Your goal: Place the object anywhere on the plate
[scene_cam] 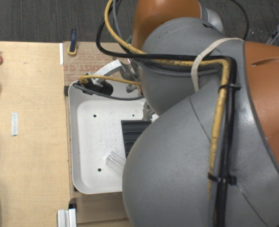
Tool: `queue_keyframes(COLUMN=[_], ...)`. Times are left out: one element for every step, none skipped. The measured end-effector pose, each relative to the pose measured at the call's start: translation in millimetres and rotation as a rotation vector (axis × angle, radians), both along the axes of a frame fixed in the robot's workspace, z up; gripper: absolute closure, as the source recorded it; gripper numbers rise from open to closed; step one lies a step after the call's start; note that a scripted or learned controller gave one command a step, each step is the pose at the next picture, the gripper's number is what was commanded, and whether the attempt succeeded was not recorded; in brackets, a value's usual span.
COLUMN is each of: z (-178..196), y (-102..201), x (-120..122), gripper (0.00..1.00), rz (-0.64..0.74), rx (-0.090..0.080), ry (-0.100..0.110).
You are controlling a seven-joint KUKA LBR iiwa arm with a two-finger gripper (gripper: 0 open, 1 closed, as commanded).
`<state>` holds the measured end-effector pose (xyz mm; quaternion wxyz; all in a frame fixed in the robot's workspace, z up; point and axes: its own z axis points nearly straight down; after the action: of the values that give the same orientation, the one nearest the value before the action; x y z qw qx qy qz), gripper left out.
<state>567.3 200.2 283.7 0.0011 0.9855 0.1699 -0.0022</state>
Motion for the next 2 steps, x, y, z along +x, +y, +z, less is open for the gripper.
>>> queue_keyframes(z=[8,30], y=[-3,28], x=[1,40], gripper=[1.00,1.00], rz=[-0.002,0.463], rx=[-0.003,0.000], ry=[0.002,0.002])
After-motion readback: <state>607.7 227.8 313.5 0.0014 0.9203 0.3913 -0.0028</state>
